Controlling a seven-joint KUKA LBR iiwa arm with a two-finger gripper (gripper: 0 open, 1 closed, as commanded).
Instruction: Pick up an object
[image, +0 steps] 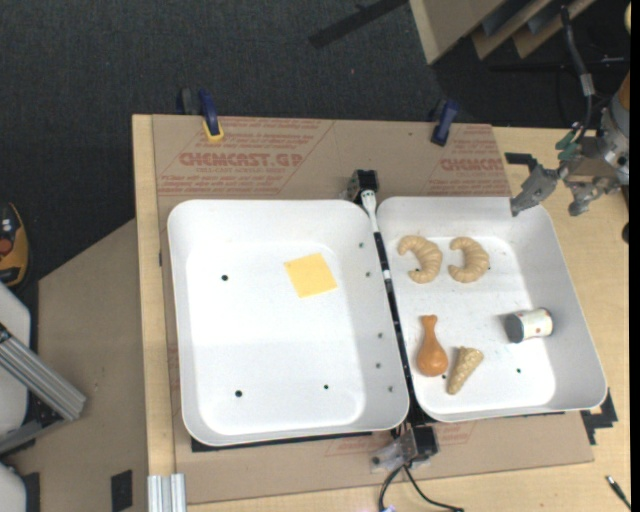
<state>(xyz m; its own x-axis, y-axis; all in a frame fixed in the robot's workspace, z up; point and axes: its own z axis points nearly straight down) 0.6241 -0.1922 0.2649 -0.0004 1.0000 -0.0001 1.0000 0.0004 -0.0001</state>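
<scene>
Camera view from above shows a brown board table with red printed writing, which reads about "CHEMCAST GP" on the left side; on the right side the same writing is partly covered by the bin and hard to read. Two blue clamps hold the far edge of the board.

The left shallow white plastic bin contains one flat yellow square piece. The right shallow white plastic bin contains two curved beige croissant-shaped toys side by side near its far end, an orange pear-shaped toy, a ribbed beige cone-shaped toy just beside it, and a small white cylinder with a grey end lying apart on the right.

The metal two-finger hand stands above the far right corner of the right bin. Its fingers are spread apart and nothing is between them. The arm is cut off by the frame edge.
</scene>
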